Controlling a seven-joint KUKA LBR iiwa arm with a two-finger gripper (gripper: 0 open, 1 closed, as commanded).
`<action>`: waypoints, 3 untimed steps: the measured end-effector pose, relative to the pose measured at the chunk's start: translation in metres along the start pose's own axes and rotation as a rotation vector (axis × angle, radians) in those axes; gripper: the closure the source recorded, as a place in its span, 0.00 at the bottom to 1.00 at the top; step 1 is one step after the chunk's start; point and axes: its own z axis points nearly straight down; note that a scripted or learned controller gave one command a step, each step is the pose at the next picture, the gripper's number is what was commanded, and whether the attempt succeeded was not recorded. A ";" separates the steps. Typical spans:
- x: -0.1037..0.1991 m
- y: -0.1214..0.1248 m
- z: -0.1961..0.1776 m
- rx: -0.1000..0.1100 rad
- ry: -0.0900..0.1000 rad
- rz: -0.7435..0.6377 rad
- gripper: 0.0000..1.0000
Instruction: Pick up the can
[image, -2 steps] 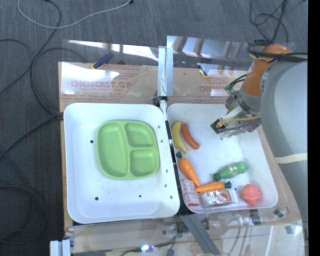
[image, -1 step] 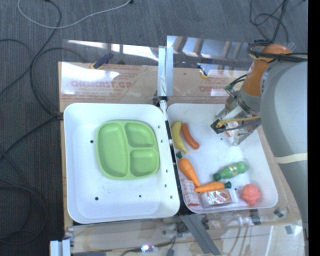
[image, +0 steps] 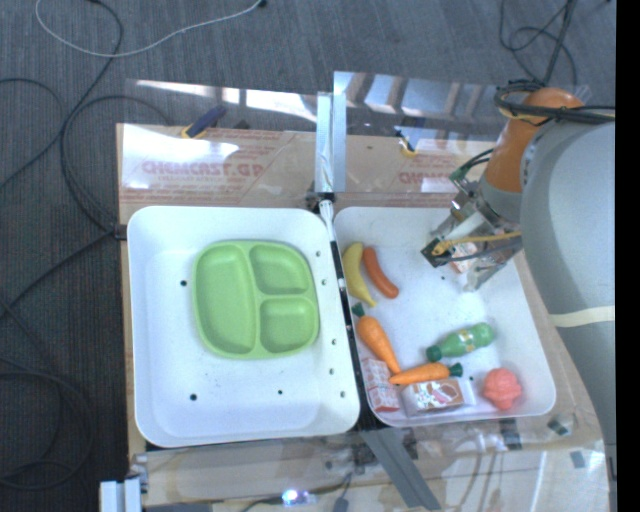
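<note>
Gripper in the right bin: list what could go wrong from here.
1. The gripper covers most of a white-and-red item, possibly the can. A grasp cannot be confirmed, so a lift may come up with nothing.
2. It works close to the right wall of the right bin, which it could scrape or nudge.

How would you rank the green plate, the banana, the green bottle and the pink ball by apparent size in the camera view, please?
1. green plate, by far the largest.
2. banana and green bottle: they look about alike, so I won't rank them.
3. pink ball, the smallest.
</note>
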 end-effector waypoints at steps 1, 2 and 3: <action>-0.004 0.012 0.012 0.016 -0.005 0.034 0.00; -0.002 0.014 0.003 -0.001 0.005 0.032 1.00; -0.005 0.014 0.004 0.004 -0.003 0.034 0.00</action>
